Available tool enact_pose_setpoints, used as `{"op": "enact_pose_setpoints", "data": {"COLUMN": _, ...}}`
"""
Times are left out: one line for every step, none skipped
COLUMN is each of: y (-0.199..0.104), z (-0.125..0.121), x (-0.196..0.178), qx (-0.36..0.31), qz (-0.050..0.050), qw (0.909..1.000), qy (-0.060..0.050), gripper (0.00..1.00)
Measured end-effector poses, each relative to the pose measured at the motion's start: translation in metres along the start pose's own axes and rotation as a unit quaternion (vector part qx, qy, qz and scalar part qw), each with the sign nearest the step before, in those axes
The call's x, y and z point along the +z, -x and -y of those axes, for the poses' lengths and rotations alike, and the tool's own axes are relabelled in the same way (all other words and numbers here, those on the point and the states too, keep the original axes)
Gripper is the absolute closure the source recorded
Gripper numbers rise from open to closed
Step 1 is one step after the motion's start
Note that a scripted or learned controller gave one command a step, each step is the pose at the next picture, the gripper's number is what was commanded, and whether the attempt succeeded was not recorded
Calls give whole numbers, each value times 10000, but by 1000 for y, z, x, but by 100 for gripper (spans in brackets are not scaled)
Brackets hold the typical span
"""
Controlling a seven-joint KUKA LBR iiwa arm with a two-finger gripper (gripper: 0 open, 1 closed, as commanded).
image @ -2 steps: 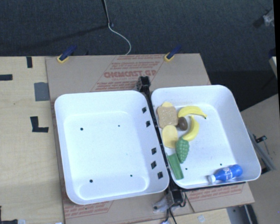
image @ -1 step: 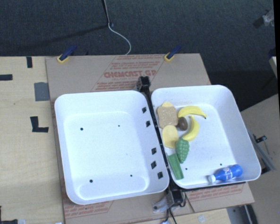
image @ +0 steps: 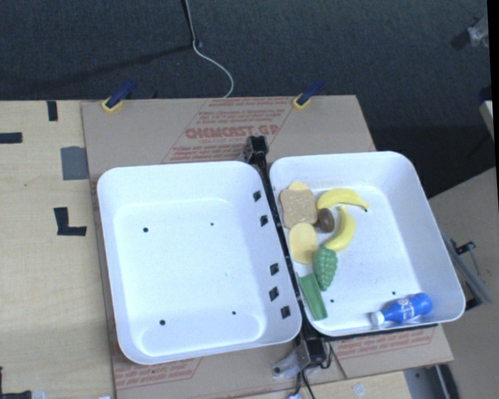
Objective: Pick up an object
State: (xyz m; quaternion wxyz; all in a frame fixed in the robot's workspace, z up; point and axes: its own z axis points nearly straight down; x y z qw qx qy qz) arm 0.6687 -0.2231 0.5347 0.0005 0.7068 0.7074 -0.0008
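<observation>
Banana (image: pixel 345 214), bottle (image: pixel 401 310) in right bin (image: pixel 428 226).

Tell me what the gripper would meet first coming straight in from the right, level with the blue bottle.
Probably the right bin's rim, then the blue bottle if it clears that; approach height is unknown.

Single fixed camera, high above the brown cardboard-topped desk (image: pixel 228 128), slanted downward, two shallow white plastic bins (image: pixel 186 266) centred, moderately distant
</observation>
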Motion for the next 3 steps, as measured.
{"op": "enact_pose_setpoints", "data": {"y": 0, "z": 0, "x": 0, "qx": 0, "qz": -1, "qw": 10000, "qy": -1, "gripper": 100}}
{"op": "enact_pose_setpoints", "data": {"y": 0, "z": 0, "x": 0, "qx": 0, "qz": 0, "qw": 10000, "qy": 1, "gripper": 100}}
{"op": "enact_pose_setpoints", "data": {"y": 0, "z": 0, "x": 0, "qx": 0, "qz": 0, "qw": 10000, "qy": 0, "gripper": 100}}
